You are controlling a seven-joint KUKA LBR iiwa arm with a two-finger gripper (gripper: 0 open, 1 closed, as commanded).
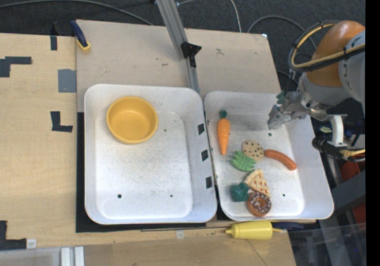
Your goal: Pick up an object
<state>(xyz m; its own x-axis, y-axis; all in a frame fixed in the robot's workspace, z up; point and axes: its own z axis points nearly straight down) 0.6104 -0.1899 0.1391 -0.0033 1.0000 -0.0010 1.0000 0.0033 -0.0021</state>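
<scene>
The right bin (pixel 309 199) holds several toy foods: a carrot (pixel 223 135), a cookie (pixel 253 150), a green leafy piece (pixel 242 161), a sausage (pixel 280 159), a pizza slice (pixel 257 181), a dark green piece (pixel 239 192) and a chocolate donut (pixel 259 204). My gripper (pixel 276 117) hangs over the upper right part of this bin, above and to the right of the cookie and just above the sausage. Nothing shows between its fingers.
The left bin (pixel 142 199) holds a yellow bowl (pixel 132 119). A yellow mustard bottle (pixel 252 231) lies on the bench at the right bin's front edge. A metal pole (pixel 172 15) slants in from the top to the bins' divide. Cables run behind the bins.
</scene>
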